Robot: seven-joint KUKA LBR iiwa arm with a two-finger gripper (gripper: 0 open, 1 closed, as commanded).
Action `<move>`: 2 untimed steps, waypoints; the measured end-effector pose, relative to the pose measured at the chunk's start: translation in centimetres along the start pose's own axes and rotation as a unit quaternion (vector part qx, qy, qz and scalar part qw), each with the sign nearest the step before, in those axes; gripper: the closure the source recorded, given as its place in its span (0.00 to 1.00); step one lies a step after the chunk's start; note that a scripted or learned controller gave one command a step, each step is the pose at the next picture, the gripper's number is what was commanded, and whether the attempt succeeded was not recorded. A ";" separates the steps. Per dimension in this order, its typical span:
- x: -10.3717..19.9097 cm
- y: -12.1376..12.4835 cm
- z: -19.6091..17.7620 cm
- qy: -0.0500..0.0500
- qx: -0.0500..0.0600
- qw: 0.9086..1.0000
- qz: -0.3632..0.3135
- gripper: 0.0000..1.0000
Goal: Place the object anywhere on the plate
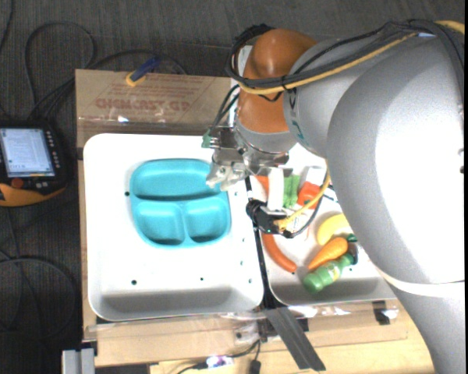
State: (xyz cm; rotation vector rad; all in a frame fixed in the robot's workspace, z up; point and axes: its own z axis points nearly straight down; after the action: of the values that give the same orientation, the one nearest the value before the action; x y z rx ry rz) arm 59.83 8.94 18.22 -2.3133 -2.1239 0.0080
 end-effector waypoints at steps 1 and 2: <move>3.9 -5.9 -1.1 0.001 0.000 1.000 0.020 1.00; 7.0 -3.8 -0.6 -0.001 -0.001 0.999 -0.041 1.00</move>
State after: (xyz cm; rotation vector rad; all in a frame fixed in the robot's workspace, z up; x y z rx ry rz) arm 56.68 16.22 18.82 -2.2249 -2.2185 0.0085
